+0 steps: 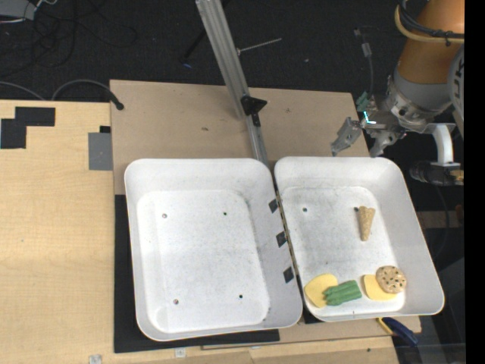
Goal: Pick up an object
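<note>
My pincer (pixel 362 139) hangs spread wide and holding nothing above the far rim of the right bin (pixel 424 233), with the cone (pixel 366 222) mid-bin and the cookie (pixel 390 279), green piece (pixel 342 293) and yellow piece (pixel 319 287) along its near edge.

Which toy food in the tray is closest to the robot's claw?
The tan cone. It lies alone up the right bin, nearer the gripper than the yellow piece, green piece and cookie along the bottom edge.
</note>
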Robot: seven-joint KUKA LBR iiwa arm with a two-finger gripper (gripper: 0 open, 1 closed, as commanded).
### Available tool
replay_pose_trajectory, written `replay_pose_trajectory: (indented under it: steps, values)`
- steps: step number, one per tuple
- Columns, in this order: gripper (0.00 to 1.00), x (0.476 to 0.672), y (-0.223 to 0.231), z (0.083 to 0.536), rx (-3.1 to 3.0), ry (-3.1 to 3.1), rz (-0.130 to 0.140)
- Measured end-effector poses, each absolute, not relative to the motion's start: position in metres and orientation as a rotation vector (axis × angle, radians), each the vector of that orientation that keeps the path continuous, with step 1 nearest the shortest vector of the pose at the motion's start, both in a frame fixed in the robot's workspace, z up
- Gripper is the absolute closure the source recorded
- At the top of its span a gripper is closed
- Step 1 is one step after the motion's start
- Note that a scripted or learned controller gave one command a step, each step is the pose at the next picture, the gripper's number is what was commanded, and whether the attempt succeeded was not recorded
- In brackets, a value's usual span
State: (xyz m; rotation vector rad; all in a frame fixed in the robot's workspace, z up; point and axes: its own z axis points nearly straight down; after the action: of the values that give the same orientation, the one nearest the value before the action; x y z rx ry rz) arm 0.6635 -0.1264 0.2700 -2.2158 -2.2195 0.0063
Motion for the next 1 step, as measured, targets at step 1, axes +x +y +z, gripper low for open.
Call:
replay_pose_trajectory:
  steps: [1]
  values:
    - [0.0,0.6642,-0.1262,0.2726,-2.216,-2.225,0.003]
